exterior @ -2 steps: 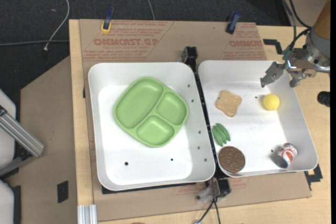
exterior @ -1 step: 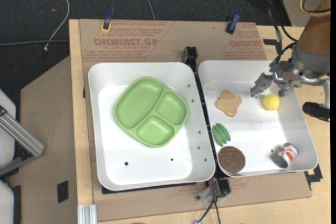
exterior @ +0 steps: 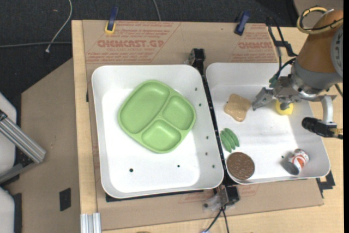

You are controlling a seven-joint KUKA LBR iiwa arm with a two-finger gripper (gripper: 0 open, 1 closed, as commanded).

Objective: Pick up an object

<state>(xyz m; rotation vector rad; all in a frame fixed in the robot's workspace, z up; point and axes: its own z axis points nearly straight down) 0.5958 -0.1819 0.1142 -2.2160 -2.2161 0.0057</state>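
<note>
The right bin (exterior: 272, 76) holds several small objects. A tan lumpy piece (exterior: 236, 108) lies near its left side. Below that are a green pod-like item (exterior: 229, 139) and a round brown disc (exterior: 240, 165). A red and white can (exterior: 298, 160) lies at the lower right. A small yellow object (exterior: 283, 108) sits toward the bin's right, partly covered by the arm. My gripper (exterior: 271, 102) hangs low over the bin between the tan piece and the yellow object. It is open, one finger (exterior: 258, 101) points at the tan piece, and nothing is between the fingers.
The left bin (exterior: 106, 161) holds a green divided plate (exterior: 157, 115). A black clamp strip (exterior: 210, 117) runs between the bins. The arm's orange band (exterior: 319, 46) rises over the right bin's far right corner. Cables trail on the dark floor behind the bench.
</note>
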